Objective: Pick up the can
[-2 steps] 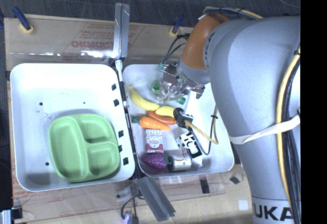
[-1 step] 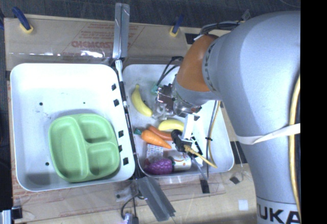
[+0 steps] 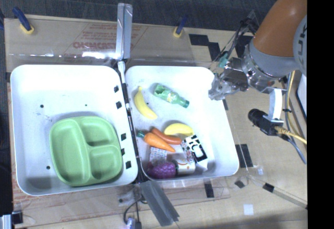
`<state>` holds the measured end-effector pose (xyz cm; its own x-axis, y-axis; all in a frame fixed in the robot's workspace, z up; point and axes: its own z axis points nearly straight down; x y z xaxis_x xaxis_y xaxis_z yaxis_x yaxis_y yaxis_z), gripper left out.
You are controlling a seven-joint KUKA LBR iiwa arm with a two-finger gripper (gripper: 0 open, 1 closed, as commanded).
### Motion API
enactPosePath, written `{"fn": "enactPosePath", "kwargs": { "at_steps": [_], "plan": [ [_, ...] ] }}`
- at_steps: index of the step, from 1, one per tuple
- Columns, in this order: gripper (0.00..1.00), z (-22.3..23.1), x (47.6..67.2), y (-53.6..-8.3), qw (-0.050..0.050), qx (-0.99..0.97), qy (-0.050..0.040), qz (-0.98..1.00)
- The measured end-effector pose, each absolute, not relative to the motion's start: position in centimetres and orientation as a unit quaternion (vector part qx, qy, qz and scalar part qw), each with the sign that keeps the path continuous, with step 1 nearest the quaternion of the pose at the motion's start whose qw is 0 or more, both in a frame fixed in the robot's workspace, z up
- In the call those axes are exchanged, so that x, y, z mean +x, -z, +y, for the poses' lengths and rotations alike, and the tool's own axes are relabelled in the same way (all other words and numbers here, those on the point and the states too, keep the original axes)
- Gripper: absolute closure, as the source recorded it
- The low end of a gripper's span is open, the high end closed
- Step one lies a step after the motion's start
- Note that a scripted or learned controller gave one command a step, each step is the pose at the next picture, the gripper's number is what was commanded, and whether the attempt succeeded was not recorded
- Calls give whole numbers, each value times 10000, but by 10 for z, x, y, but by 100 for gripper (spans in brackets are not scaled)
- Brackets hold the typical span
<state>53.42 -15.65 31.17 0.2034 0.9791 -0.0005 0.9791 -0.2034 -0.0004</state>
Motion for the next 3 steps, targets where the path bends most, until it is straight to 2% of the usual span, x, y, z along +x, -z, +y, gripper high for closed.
{"fn": "enactPosePath", "kwargs": {
  "at_steps": [1,2,3],
  "plan": [
    [100,-156,535,-321,-8,7739,6,6333],
    [100,-84,538,-278,-15,7660,18,6429],
    [100,-130,487,-131,-23,8388,22,5444]
  ]
}}
